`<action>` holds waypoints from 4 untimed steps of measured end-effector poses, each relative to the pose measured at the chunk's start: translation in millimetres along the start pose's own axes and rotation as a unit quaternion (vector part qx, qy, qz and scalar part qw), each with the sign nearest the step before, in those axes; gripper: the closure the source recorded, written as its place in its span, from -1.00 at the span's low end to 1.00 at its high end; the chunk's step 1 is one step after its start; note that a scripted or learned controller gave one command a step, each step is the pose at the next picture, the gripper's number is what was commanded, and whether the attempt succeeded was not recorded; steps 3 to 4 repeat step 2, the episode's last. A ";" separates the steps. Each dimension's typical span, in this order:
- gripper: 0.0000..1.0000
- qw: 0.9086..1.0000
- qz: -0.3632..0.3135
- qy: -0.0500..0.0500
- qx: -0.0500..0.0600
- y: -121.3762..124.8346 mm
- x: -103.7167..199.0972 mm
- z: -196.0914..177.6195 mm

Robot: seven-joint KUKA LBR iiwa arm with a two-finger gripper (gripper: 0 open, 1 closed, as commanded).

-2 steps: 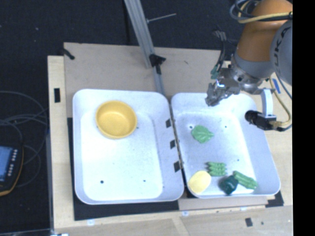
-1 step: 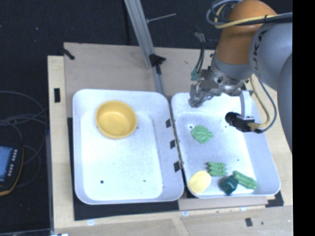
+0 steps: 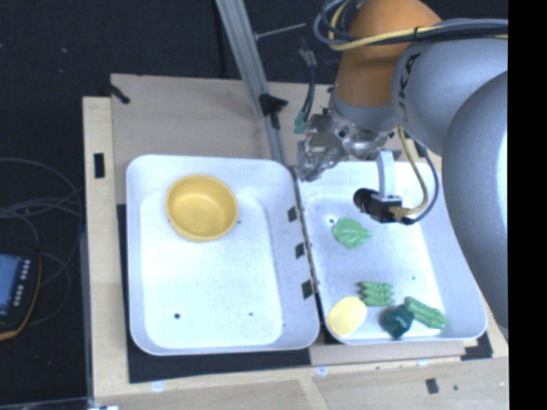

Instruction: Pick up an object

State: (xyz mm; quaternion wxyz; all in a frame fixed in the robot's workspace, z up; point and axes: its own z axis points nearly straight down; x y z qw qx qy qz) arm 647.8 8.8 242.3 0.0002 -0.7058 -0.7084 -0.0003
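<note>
A pale yellow round object [image 3: 347, 315] lies at the front edge of the right-hand white bin [image 3: 444, 267], beside a small ridged green piece [image 3: 375, 294], a dark teal lump [image 3: 397, 321] and a bright green elongated piece [image 3: 426, 313]. Farther back, a light green leaf-shaped item [image 3: 350, 232] rests near the bin's middle. The left-hand white bin [image 3: 145, 314] holds a yellow plastic bowl [image 3: 202, 207]. The gripper [image 3: 312, 166] hangs over the right bin's back left corner; whether it is open or closed cannot be told.
</note>
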 end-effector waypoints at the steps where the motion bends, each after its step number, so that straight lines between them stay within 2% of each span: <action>1: 1.00 1.000 0.000 0.000 0.000 7.1 44.9 -4.2; 2: -1.00 1.000 0.002 0.000 0.000 7.1 42.5 -4.1; 4: -1.00 1.000 0.002 0.000 0.000 7.1 42.5 -4.1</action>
